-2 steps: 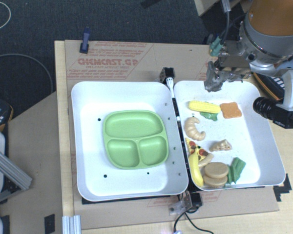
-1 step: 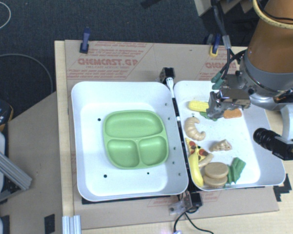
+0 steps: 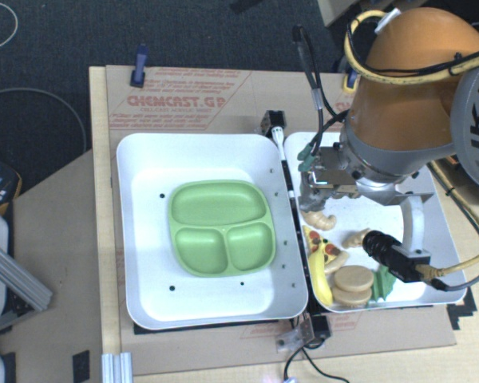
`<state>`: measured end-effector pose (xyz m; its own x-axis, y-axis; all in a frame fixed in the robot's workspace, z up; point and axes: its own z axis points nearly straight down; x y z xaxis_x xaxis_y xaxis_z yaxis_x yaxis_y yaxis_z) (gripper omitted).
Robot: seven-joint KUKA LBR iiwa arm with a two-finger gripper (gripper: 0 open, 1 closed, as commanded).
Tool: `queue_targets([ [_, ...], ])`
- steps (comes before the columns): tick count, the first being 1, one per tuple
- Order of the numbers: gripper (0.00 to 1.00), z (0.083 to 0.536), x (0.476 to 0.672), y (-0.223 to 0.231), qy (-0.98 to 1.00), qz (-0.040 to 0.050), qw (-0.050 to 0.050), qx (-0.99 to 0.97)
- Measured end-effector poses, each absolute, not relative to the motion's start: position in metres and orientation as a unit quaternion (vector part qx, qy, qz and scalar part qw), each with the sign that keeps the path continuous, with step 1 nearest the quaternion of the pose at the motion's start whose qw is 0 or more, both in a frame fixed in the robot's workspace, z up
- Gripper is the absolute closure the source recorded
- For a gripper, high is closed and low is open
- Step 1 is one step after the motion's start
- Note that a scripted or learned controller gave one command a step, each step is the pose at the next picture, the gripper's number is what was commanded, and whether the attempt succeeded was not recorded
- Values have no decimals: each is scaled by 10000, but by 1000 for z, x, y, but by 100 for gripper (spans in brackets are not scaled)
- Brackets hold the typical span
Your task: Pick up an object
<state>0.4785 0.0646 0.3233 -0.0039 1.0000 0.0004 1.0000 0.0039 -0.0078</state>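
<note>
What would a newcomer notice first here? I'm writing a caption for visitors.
The big grey-and-orange arm fills the upper right, hanging over the right bin. A green divided plate sits alone in the middle of the left bin. Small toy foods, a banana among them, crowd the right bin's near corner.

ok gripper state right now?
Gripper: low in the right bin, above the toy food pile; open or shut cannot be told, and no object is seen held.

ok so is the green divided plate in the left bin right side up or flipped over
Right side up. The green plate lies flat in the left bin with its three hollow sections facing up, and nothing lies in them.
</note>
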Motion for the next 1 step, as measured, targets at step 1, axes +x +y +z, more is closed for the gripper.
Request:
queue_targets([
  [1,100,176,493,20,-7049,58,43,-7093],
])
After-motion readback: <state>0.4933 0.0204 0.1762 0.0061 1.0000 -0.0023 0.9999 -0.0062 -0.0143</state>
